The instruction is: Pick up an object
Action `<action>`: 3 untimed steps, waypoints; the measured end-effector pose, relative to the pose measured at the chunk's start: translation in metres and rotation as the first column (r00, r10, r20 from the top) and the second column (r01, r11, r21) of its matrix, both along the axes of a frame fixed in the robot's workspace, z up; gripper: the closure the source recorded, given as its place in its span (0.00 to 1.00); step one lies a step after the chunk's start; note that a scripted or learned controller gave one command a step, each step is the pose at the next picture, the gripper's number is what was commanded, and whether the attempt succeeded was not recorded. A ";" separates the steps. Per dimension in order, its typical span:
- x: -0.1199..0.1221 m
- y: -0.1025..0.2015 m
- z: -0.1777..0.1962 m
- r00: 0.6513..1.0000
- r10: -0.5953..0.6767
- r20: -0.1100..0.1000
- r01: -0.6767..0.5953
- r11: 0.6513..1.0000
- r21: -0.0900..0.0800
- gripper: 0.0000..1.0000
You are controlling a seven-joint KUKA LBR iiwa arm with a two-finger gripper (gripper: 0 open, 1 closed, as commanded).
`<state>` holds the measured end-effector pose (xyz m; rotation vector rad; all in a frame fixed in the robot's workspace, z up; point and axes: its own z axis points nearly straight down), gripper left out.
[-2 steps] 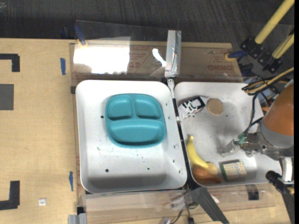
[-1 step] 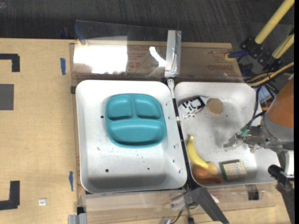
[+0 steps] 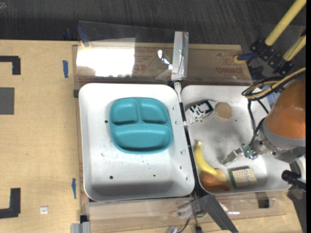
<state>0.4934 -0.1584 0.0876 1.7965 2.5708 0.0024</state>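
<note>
My gripper (image 3: 232, 155) hangs low in the right bin (image 3: 219, 97), and I cannot tell how it is set. Just left of it lies the banana (image 3: 204, 163); a tan block (image 3: 242, 176) sits just below it. The beige ball (image 3: 223, 111) is beyond it. Far left, a teal tray (image 3: 141, 124) rests in the other bin (image 3: 92, 144).
</note>
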 end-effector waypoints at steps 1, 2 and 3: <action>-0.011 0.056 0.001 0.999 0.036 0.004 -0.036 0.999 0.000 0.00; 0.051 0.040 0.000 0.992 0.128 0.004 -0.128 0.992 -0.001 0.00; 0.128 0.055 0.000 1.000 0.026 0.001 -0.026 1.000 0.001 0.00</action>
